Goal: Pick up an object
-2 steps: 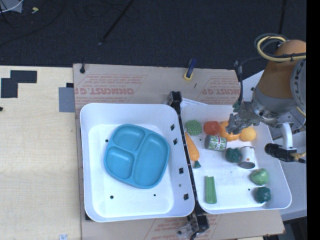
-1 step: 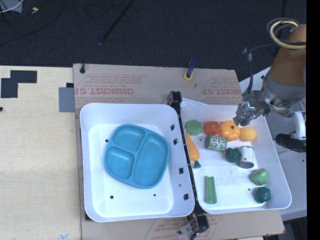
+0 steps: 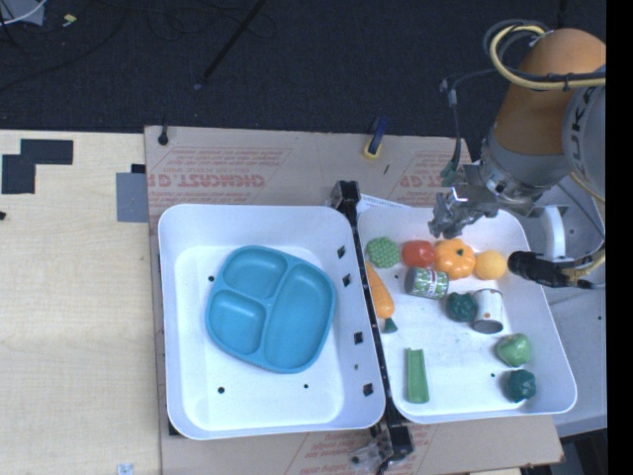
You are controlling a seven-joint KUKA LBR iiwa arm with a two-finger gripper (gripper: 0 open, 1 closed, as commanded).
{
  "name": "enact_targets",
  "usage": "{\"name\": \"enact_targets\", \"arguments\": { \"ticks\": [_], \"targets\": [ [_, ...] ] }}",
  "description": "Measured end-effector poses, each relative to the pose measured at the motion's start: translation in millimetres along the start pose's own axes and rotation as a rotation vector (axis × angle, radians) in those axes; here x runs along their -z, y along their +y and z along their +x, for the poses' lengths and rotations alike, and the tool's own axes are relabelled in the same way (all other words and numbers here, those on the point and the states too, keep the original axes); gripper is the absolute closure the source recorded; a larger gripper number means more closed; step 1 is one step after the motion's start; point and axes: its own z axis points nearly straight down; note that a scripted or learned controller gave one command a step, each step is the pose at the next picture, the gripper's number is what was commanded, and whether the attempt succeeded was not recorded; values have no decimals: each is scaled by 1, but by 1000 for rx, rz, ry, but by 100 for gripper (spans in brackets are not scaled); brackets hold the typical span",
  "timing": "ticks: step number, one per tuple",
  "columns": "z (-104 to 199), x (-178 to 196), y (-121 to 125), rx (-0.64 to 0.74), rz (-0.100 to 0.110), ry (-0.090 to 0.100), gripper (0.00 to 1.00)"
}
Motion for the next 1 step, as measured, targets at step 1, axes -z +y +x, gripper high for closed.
{"name": "enact_targets", "arguments": {
  "ticks": [1],
  "targets": [
    [45, -10, 23, -1, 0, -1, 100]
  ]
}}
